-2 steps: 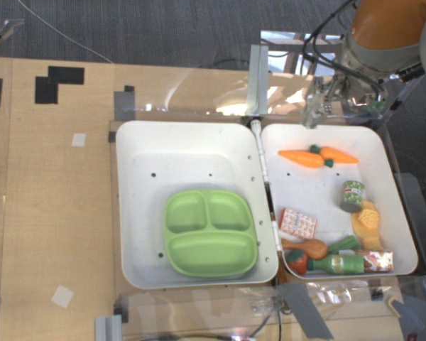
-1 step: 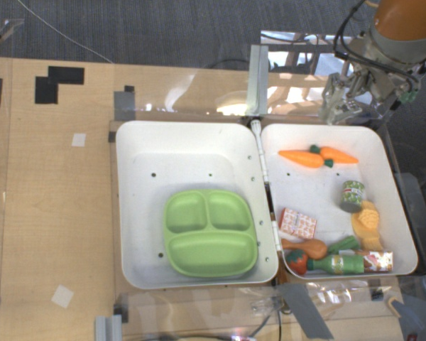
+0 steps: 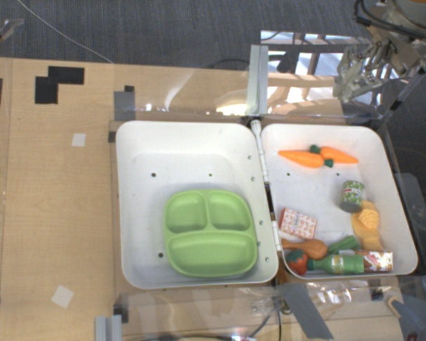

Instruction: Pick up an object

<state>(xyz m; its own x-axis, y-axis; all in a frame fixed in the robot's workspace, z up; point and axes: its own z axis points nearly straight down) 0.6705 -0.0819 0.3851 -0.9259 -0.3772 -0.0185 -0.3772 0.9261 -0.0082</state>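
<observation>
Gripper [image 3: 369,66] poised above the far rim of the right bin [image 3: 383,162], apart from its contents.
You see nothing between its fingers; whether they stand wide or narrow cannot be told. The carrot [image 3: 302,158] lies nearest, with the small can [image 3: 352,195] beyond; a green plate [image 3: 210,232] sits in the left bin [image 3: 149,155].

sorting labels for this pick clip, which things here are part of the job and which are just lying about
Part of the job (pickable, right bin):
gripper
carrots
small can
yellow piece
red-patterned box
green bottle

Just lying about:
green divided plate in the left bin
black tape marks on the bench
</observation>
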